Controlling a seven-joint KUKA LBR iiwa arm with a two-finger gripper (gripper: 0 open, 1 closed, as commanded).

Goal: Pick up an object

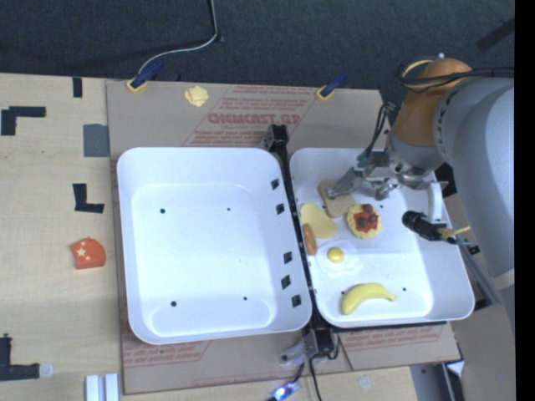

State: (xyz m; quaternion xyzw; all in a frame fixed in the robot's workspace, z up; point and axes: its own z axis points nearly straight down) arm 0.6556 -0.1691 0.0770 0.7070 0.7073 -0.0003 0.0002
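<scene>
Gripper (355,184) low in right bin (418,295), jaw state unreadable | toast (334,203) under it, tart (365,220) just beside, banana (366,296) near bin's front | you risk a nudge, not a grasp, in that clutter.

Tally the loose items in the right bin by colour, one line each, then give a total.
Yellow: 2, banana and cheese slice
White with yellow: 1, fried egg
Tan with red: 1, tart
Brown: 2, toast and hot dog
Total: 6
</scene>
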